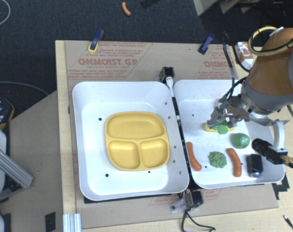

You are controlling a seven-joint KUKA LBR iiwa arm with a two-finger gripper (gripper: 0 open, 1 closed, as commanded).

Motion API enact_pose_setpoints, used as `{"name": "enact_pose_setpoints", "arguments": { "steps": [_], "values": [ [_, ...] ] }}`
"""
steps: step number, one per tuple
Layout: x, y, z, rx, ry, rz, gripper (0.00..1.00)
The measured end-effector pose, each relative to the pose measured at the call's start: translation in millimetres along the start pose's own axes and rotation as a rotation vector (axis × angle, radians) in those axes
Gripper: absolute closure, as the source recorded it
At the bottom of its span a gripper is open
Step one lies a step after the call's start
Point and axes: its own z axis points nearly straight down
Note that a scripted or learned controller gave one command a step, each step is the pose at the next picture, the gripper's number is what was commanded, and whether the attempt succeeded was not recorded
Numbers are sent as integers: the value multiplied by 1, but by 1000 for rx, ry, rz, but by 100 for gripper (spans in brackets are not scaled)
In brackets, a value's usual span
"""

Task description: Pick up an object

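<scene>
Gripper [225, 118] hovers low in the right-hand bin [199, 93]; I cannot tell whether it is open or closed. Just below it, slightly left, lies a small yellow-and-green toy [216, 127], long axis running left-right.

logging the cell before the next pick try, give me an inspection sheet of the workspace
surface: left bin and right bin, both white, side by side on a brown board
job's things: in the right bin, two orange sausages, a broccoli piece, a round green thing, a yellow-green thing
clutter: yellow divided plate in the left bin
grippers: gripper low over the yellow-green thing; no grasp can be confirmed
cables: black cable running to the arm; wires at the board's near edge
surroundings: dark floor with a small orange thing; blue clamps on the board's far edge
</scene>
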Motion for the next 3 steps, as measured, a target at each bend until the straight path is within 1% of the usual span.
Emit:
{"name": "enact_pose_setpoints", "arguments": {
  "steps": [1,2,3],
  "values": [
    [1,6,-19,-3,-1,0,100],
    [-4,5,-17,1,0,1,100],
    [-4,-7,-5,4,1,1,100]
  ]
}}
